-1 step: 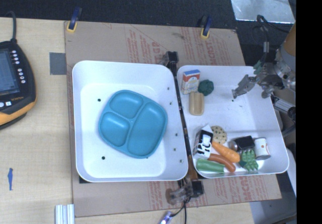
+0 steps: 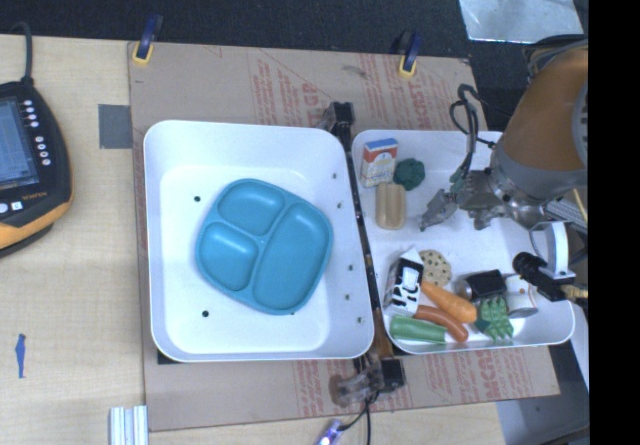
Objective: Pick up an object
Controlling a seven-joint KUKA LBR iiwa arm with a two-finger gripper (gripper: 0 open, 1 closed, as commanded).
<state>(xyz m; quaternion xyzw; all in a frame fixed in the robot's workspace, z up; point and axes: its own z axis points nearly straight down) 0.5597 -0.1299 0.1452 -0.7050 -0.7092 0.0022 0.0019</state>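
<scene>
The gripper [image 2: 447, 210], its 2 fingers spread and holding nothing, hovers in the right bin [image 2: 440, 148] just right of a tan block [image 2: 390, 206], seemingly light, stiff, best pinched across its narrow sides.

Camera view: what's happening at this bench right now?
The arm reaches in from the right over the right bin, its claw hovering above a bare patch with nothing between its fingers. Toy food, including a carrot and a small carton, lies untouched around it. The left bin holds a blue divided plate.
</scene>
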